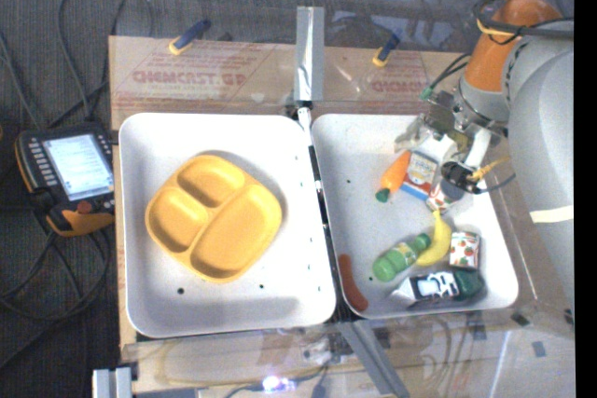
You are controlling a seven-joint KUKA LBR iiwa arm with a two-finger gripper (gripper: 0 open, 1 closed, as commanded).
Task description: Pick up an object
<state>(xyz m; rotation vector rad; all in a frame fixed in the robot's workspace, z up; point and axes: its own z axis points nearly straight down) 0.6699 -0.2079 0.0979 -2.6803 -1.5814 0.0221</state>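
Fingers (446, 147): state hidden, cannot tell | carton (422, 172) just below-left, looks light, crushable, take by flat sides | carrot (394, 175) beside it, probably slick

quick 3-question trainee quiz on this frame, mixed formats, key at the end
1. True or false: the yellow three-compartment plastic tray lies in the left white bin.
2. Which object lies nearest the two-finger gripper? A) small carton with blue and red print B) green plastic bottle C) dark red sausage-shaped toy
3. Fill in: the yellow toy banana lies in the ____ white bin.

Key: 1 true; 2 A; 3 right.
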